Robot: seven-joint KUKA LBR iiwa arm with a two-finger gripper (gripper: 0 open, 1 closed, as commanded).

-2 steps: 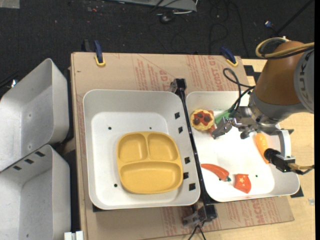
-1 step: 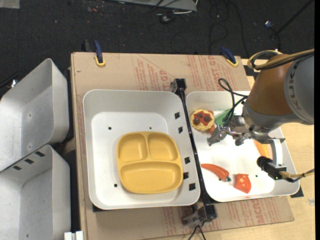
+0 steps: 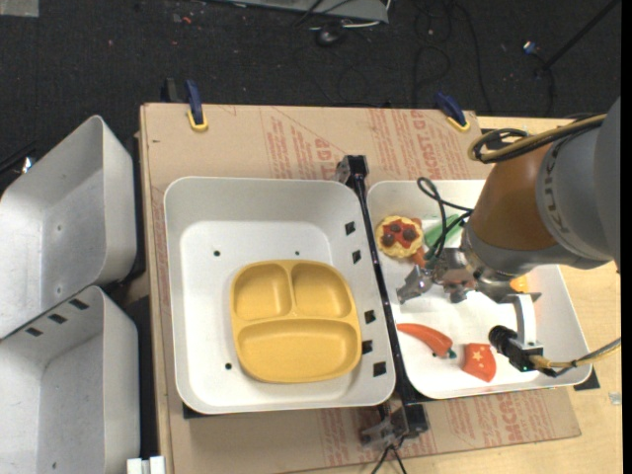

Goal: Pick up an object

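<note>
camera view has my gripper [image 3: 423, 282] hanging with jaws apart, red pepper [image 3: 427, 337] just below, pizza slice [image 3: 400, 235] above.

One fixed camera looks down at a slant on both bins, set well back; the claw [image 3: 420, 282] sits right of centre, arm [image 3: 553, 200] entering from the right.

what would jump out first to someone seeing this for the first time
The big grey and orange arm reaching in from the right over the right bin grabs the eye first. Next is the yellow divided tray sitting alone in the left bin. Small bright toy foods lie in the right bin: a pizza near its top left, a red pepper and a strawberry near its front.
</note>
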